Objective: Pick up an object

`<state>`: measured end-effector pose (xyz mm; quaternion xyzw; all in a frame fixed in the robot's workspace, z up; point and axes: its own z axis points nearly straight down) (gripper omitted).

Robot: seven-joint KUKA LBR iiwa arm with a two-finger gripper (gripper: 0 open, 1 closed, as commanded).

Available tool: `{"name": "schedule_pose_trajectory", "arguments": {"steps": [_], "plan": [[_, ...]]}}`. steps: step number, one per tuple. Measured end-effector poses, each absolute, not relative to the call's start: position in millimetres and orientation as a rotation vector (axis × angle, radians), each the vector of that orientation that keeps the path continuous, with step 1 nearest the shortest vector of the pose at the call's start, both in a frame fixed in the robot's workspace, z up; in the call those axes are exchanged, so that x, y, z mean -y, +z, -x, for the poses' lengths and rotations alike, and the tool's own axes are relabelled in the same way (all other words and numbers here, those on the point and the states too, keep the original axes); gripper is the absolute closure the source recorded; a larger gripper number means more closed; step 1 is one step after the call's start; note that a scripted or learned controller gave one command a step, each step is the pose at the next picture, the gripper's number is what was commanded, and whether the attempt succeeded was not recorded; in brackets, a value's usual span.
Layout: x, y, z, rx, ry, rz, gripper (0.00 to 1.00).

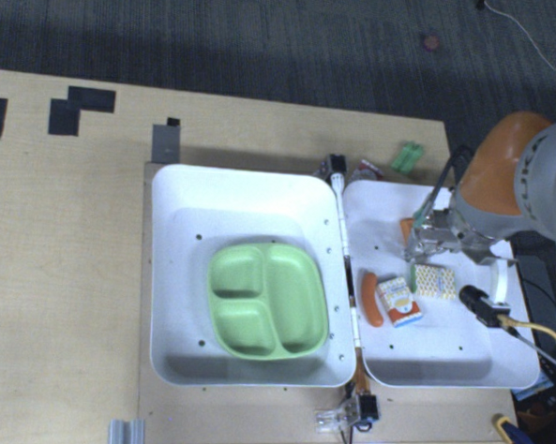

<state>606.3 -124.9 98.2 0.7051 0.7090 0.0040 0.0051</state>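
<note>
A: We log the end effector (425, 249) low in the right white bin (438, 362); finger state unreadable.

B: We note a small cream patterned box (435, 281) just below it, orange sausage-shaped toy (374, 299) beside.

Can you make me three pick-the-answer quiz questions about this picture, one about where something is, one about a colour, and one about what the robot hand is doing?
1. Where is the divided tray?
A. left bin
B. right bin
C. on the bench outside the bins

2. What colour is the tray?
A. blue
B. green
C. red

3. Where is the robot hand?
A. over the left bin
B. above the floor
C. over the right bin

Answers:
1 A, the tray lies inside the left bin.
2 B, it is pale green.
3 C, the hand hangs low over the right bin, just above the patterned packet.
</note>
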Motion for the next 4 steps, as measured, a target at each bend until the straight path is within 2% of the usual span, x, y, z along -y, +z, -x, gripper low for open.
{"name": "schedule_pose_trajectory", "arguments": {"steps": [1, 2, 3, 4], "plan": [[125, 98, -606.2, -2.220, 0.012, -2.209, 0.00], [124, 109, -607.7, -2.220, 0.017, -2.204, 1.00], [124, 109, -607.6, -2.220, 0.017, -2.205, 0.00], [120, 90, -524.1, -2.211, 0.013, -2.207, 0.00]]}}
